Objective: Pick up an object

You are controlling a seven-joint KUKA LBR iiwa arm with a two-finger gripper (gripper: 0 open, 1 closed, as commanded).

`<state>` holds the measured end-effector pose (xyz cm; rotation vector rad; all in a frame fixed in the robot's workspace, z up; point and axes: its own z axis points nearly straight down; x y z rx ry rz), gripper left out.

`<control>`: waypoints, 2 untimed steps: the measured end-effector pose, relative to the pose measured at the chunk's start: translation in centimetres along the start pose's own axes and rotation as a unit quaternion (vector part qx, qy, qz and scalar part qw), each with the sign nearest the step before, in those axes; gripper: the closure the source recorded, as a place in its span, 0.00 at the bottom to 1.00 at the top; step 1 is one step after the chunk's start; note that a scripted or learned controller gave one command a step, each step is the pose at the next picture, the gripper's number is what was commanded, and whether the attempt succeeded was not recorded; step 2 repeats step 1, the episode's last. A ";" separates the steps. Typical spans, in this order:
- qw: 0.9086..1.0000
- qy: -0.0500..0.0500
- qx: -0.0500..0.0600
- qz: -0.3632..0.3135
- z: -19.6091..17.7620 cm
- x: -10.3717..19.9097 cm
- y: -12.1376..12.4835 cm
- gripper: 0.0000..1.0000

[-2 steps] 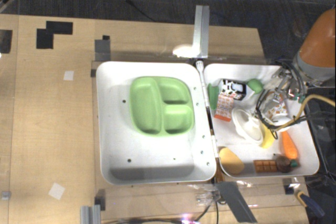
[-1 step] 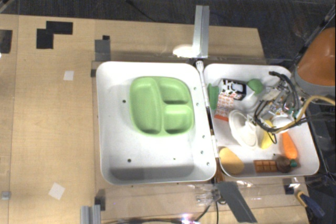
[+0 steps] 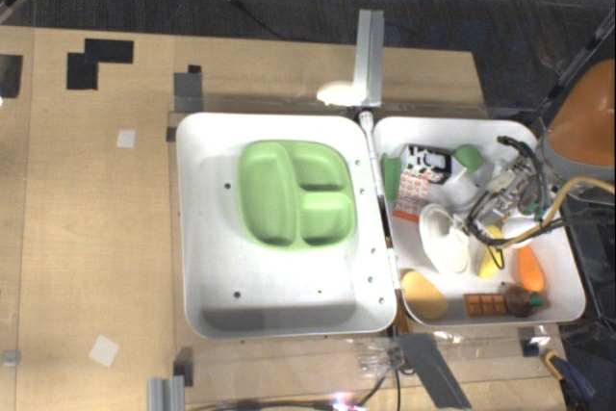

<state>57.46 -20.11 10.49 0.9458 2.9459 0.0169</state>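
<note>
objects crowd the right bin [image 3: 575, 303]: a white cup [image 3: 445, 241] near its middle, an orange carrot-like piece [image 3: 530, 269] at four o'clock of it, a yellow round thing [image 3: 424, 294] at seven o'clock, a printed box [image 3: 418, 177] at eleven o'clock. the gripper [image 3: 493, 204] hangs low at two o'clock of the cup; whether it is open or closed i cannot tell. a green divided tray [image 3: 295, 193] lies in the left bin [image 3: 207, 236].
</note>
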 end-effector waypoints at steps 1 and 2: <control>0.999 0.007 0.005 0.033 0.7 3.4 -1.4 0.00; 0.999 0.007 0.005 0.033 0.7 3.4 -1.4 0.00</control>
